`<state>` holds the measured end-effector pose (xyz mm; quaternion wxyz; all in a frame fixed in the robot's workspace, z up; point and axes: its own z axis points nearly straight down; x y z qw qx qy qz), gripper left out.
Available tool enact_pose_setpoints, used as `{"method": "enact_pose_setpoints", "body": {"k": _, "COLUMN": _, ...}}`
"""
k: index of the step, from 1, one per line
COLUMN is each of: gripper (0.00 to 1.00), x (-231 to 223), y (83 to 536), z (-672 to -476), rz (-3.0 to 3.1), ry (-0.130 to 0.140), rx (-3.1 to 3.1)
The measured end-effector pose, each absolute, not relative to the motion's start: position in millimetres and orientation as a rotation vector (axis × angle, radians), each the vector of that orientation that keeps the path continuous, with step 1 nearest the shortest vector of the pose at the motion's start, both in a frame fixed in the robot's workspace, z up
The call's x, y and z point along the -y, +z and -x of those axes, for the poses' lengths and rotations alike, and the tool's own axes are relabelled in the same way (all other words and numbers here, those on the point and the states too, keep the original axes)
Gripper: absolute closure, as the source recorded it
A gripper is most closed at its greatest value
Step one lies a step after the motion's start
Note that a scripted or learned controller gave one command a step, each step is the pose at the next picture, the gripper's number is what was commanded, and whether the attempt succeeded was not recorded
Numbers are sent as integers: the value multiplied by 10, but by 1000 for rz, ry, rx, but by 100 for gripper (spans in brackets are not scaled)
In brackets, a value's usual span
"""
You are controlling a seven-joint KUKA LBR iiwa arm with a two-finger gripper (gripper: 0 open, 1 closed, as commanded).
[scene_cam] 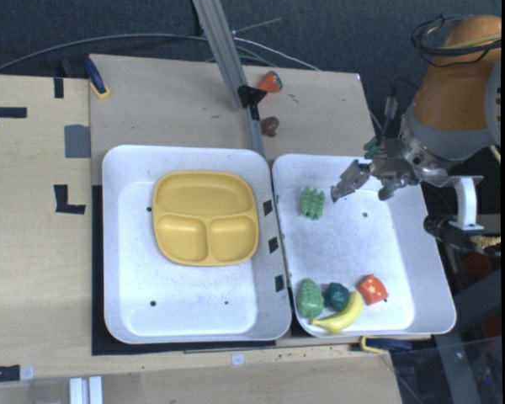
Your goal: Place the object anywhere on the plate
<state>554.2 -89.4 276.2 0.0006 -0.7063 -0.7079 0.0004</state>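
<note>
Two shallow white bins side by side on the wooden surface. Left bin holding a yellow divided plate, three compartments, sitting toward the upper middle, nothing on it yet. Right bin carrying the toys: a light green bumpy piece near the upper left, looks like a little lettuce or pepper, hard to say which. Down in the lower left corner, a cluster: a green veggie, a darker green round thing, and a banana curled just beneath them, touching or close to it. Red-orange item just to the right of that bunch, maybe a strawberry or tomato. Gripper hovering over the upper part of the right bin, just right of the light green piece, fingers spread apart and gripping nothing. Grey arm with orange section coming in from the right. Small orange object and a brownish one lying on the surface above the bins, beside a slanted metal pole.
</note>
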Motion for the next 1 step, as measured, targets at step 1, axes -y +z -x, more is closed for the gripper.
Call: {"method": "enact_pose_setpoints", "body": {"k": 1, "gripper": 0, "x": 896, "y": 2763, "z": -5541, "rz": 2218, "ry": 1, "rx": 2223}}
